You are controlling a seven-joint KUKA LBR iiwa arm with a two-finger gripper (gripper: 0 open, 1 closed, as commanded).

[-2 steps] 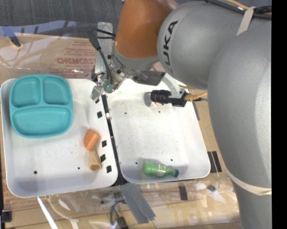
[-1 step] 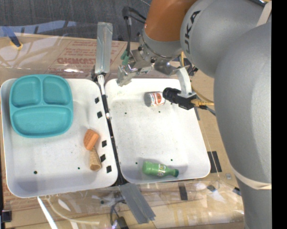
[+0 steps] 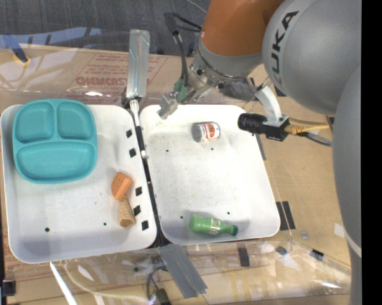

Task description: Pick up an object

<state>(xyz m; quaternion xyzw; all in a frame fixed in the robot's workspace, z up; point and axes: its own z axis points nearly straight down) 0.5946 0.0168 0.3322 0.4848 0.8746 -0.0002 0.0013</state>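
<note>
The grey arm with its orange band reaches in from the upper right of the frame, its gripper hanging over the top left corner of the right white bin. Whether it is open or closed cannot be told. In that bin, a small red-and-white can lies near the top and a green plastic bottle near the bottom edge. The left white bin holds a teal divided plate and an orange-and-tan ice-cream-cone toy.
</note>
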